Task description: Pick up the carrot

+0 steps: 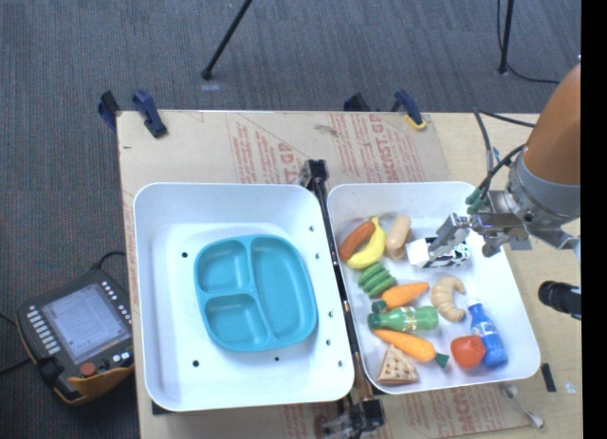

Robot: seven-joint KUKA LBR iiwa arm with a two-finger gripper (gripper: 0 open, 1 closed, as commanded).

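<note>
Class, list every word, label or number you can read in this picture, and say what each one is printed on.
"DO NOT" (probably): red print, upside down, on the cardboard sheet; the rest is blurred.
Label on the green bottle: too small to read.
Label on the blue bottle: too small.

The arm (pixel 561 134) is cut off by the right edge above the orange band. The gripper (pixel 448 243) covers part of a black-and-white item (pixel 455 258), whose kind cannot be determined. The banana (pixel 370 246) overlaps a red sausage (pixel 355 235). The green bottle (pixel 406 318) label is too small to read. A stand leg (pixel 237 20) runs off the top edge.
</note>
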